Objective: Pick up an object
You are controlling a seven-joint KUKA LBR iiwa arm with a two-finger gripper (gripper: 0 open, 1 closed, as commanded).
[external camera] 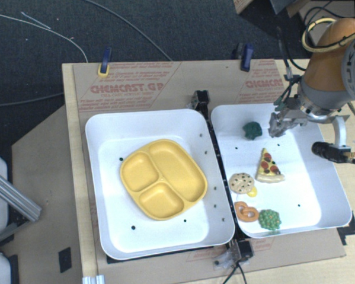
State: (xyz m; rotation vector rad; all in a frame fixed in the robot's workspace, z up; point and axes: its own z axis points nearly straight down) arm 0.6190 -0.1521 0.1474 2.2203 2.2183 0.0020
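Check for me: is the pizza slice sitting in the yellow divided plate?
No, the pizza slice lies on the right bin floor, while the yellow divided plate sits in the left bin.

Counter [162, 80] is a tan board with faded red print along its far strip, sitting over dark carpet-like floor [30, 57]. Two clamps pin the far edge: a blue and yellow one [105, 63] toward the left, a blue one [245, 56] toward the right. Directly on the counter sit two shallow white bins, side by side, inner rims nearly touching. Left bin [102, 172] is larger in view, right bin [323, 208] extends to the counter's right edge. A small black bracket [201, 99] sits at the far end of the seam between the bins, another fitting [241, 248] at the near end.
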